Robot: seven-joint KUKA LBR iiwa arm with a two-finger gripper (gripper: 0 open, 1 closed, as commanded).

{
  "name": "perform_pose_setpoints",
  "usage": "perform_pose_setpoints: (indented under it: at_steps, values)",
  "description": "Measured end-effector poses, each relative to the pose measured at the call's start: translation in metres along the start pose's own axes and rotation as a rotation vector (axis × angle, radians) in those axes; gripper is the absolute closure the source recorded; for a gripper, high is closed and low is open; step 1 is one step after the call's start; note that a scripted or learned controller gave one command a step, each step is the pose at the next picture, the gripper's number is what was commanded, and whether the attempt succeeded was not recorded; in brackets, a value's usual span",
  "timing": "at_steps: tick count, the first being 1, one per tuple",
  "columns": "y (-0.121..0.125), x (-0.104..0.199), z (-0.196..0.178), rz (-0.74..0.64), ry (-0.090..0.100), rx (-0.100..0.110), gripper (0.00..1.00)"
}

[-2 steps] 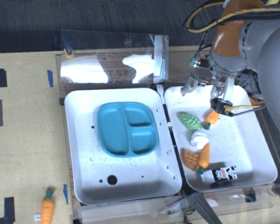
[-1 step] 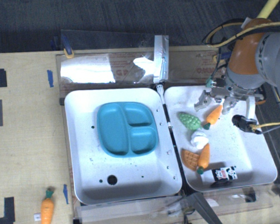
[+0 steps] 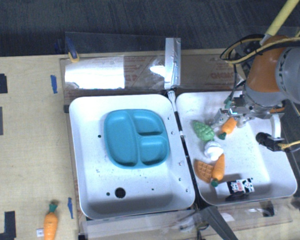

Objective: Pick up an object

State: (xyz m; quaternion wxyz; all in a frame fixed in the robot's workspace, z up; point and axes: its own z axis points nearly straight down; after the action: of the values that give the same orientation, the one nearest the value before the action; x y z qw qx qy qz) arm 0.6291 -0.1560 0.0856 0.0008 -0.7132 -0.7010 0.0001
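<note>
Two shallow white bins are seen side by side on the bench. The left bin [image 3: 85,146] holds a blue divided tray [image 3: 136,137] lying flat near its middle, with three compartments visible. A small dark round mark is noted on the bin floor near the front left.

The right bin [image 3: 280,180] holds the loose items. A green bumpy toy [image 3: 204,131] lies at its left side, toward the far half. Just nearer than it sits a small white object [image 3: 212,150]. Nearer again, an orange waffle-like piece [image 3: 204,170] lies touching a toy carrot [image 3: 218,168], which is tilted with its green end toward the near side. A small black and white box [image 3: 240,186] lies near the front wall.

The arm enters from the right, its orange band [image 3: 262,72] above the wrist. The gripper [image 3: 233,118] is positioned over the far part of the right bin. A small orange carrot-like object [image 3: 228,126] with a green tip is seen at the fingertips, tilted, just right of the green toy. Whether it is actually clamped between the fingers, or only lies beneath them, cannot be told at this resolution; the finger state is not resolved.

Outside the bins, a second toy carrot [image 3: 50,225] lies on the wooden bench at near left.
</note>
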Motion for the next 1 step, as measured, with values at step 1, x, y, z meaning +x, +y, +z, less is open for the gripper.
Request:
perform_pose_setpoints:
  at_steps: [1]
  values:
    - [-0.0001,0.0,0.0003,0.001,0.0,0.0,0.0]
